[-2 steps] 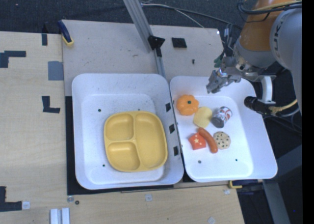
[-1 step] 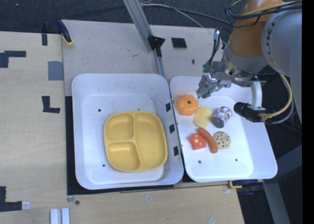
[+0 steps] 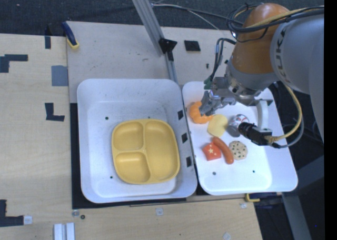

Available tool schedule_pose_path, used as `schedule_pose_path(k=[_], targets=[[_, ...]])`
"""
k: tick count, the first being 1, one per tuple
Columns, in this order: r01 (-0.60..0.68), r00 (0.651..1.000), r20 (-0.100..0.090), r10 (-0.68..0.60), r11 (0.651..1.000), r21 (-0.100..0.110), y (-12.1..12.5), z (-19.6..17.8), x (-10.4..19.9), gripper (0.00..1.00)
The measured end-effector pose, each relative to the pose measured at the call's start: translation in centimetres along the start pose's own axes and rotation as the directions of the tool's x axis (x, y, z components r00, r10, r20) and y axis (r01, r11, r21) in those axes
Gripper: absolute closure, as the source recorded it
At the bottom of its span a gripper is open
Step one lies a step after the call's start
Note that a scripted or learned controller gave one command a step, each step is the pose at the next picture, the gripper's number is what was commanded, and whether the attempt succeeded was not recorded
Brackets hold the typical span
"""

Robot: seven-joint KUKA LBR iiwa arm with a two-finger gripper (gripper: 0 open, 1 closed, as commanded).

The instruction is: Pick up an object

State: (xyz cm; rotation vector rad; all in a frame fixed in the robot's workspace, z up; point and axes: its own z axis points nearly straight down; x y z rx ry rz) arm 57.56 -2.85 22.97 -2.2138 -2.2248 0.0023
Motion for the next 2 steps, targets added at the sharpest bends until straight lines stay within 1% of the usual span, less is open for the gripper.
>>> schedule_pose_path(k=[1, 2], targets=[[0.002, 1.0, 0.0, -0.002, 1.0, 0.002, -2.9, 0.7, 5.7, 1.0], [0.001, 1.0, 0.0, -0.001, 1.0, 0.003, -6.0, 1.6, 10.5, 1.0]])
